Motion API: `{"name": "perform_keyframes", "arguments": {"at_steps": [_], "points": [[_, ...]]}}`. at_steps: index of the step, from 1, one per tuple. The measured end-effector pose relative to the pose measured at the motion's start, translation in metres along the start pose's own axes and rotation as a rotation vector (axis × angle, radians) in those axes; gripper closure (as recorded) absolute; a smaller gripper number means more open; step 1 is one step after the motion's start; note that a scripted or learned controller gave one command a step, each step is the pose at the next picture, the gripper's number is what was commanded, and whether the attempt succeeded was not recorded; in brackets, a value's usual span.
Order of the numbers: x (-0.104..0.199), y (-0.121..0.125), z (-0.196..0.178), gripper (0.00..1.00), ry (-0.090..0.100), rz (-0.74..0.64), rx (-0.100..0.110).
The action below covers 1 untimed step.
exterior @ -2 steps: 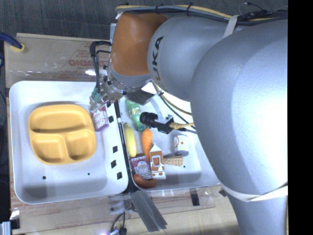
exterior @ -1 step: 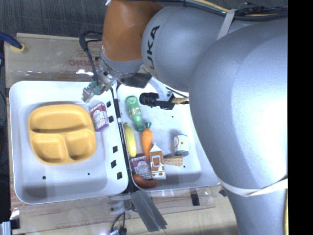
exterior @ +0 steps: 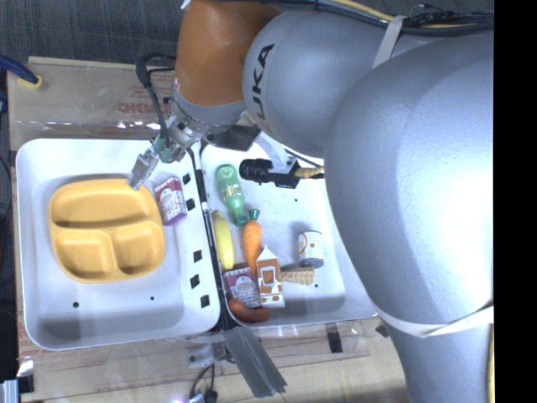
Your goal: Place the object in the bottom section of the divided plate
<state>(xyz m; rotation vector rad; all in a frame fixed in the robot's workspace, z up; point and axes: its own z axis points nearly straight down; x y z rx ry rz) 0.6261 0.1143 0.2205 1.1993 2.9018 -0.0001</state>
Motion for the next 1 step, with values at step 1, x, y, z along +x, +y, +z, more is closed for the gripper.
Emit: {"name": "perform_keyframes", "arguments": {"at_steps": [1], "points": [[0.0681, 0.049, -0.0815, 0.0, 0.001, -0.147, 0.0]]}}
